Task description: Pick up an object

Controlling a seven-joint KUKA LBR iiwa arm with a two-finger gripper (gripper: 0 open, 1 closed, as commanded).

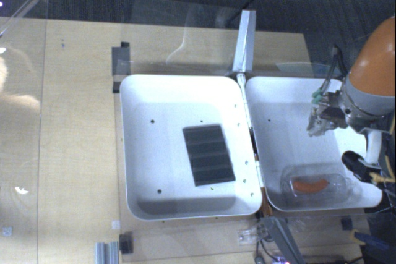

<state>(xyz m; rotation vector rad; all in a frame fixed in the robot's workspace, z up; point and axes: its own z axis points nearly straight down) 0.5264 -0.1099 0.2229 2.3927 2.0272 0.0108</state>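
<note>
Orange object (309, 185) in right bin (272, 102) | gripper (318, 123) above, apart

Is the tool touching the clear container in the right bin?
Apart: camera view shows bare white bin floor between the tool and the clear container.

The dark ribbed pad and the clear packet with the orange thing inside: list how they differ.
The dark ribbed pad is opaque, near black and grooved; the clear packet is see-through, with an orange piece inside. The pad lies mid-floor in the left bin; the packet sits near the right bin's front edge. The pad looks larger. Both lie flat, apart from the end effector.
</note>
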